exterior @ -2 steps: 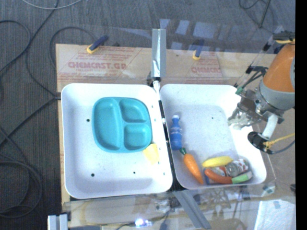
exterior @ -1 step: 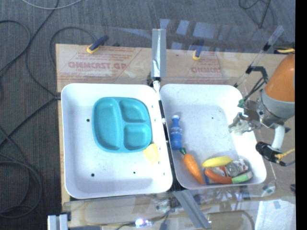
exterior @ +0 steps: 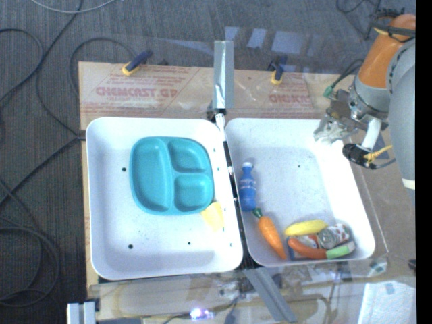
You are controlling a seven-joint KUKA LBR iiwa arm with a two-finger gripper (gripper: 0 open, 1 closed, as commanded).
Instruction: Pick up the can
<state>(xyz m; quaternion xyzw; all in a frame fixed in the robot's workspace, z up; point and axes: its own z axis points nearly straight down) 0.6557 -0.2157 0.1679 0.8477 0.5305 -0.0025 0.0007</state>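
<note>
The can [exterior: 335, 235] is silver with red markings. It lies on its side in the near right corner of the right bin [exterior: 297, 160], packed among toy foods. My gripper [exterior: 329, 131] hangs over that bin's far right rim, well away from the can, with the orange-banded wrist behind it. Nothing shows in its grasp.
A yellow banana [exterior: 305, 227], an orange carrot [exterior: 271, 234], a red-orange vegetable [exterior: 307, 250] and a green piece [exterior: 341, 251] crowd the can. A blue bottle [exterior: 248, 186] lies by the right bin's left wall. The left bin [exterior: 108, 241] holds a blue divided plate [exterior: 172, 174] and a yellow piece [exterior: 213, 216].
</note>
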